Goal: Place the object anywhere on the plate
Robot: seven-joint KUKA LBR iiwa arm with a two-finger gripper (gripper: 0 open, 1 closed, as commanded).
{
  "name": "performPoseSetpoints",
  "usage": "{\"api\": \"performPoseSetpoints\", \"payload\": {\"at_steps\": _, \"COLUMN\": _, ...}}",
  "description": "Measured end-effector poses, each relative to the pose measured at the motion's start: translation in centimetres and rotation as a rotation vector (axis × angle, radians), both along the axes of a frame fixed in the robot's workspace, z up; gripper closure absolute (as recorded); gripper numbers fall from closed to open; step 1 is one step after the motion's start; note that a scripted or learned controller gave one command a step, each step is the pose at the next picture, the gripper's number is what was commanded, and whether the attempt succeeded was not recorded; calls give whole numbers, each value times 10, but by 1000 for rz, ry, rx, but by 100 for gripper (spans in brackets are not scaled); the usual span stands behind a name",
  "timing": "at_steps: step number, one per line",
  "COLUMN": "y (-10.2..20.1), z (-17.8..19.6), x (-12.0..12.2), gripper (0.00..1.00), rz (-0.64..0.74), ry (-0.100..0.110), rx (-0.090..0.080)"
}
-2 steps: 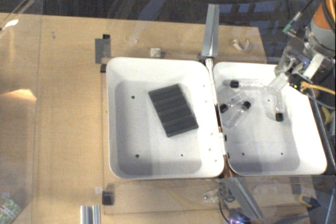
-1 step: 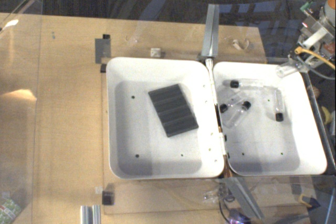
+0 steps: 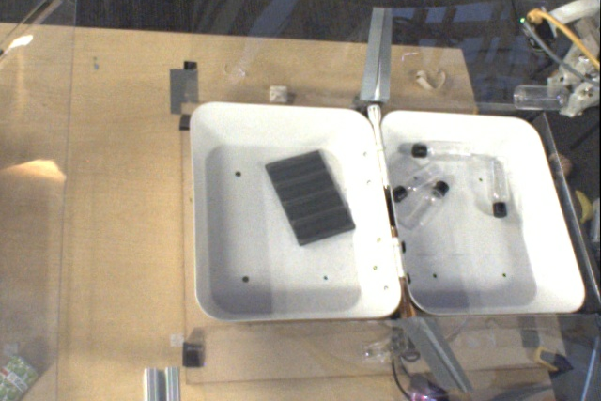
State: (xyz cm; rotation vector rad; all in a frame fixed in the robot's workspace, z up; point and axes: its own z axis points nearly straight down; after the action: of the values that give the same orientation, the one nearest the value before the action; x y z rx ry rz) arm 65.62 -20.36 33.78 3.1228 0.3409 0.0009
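A dark grey ribbed plate [image 3: 310,196] lies tilted in the middle of the left bin [image 3: 211,202]. Several clear vials with black caps lie in the upper half of the right bin [image 3: 554,230]: one near the top left [image 3: 420,148], two close together by the left wall [image 3: 439,189], and one further right [image 3: 498,200]. My gripper [image 3: 556,93] sits at the view's right edge, above the right bin's far right corner and away from the vials.
A grey metal post [image 3: 377,61] stands behind the seam between the bins. Small black blocks [image 3: 189,70] mark the left bin's corners on the wooden bench. A clear panel covers the bench on the left.
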Motion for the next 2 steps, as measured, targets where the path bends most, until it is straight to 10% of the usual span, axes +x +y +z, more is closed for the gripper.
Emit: {"api": "performPoseSetpoints", "payload": {"at_steps": 2, "y": 5, "z": 32, "x": 6, "gripper": 100, "rz": 46, "ry": 5, "rx": 1}}
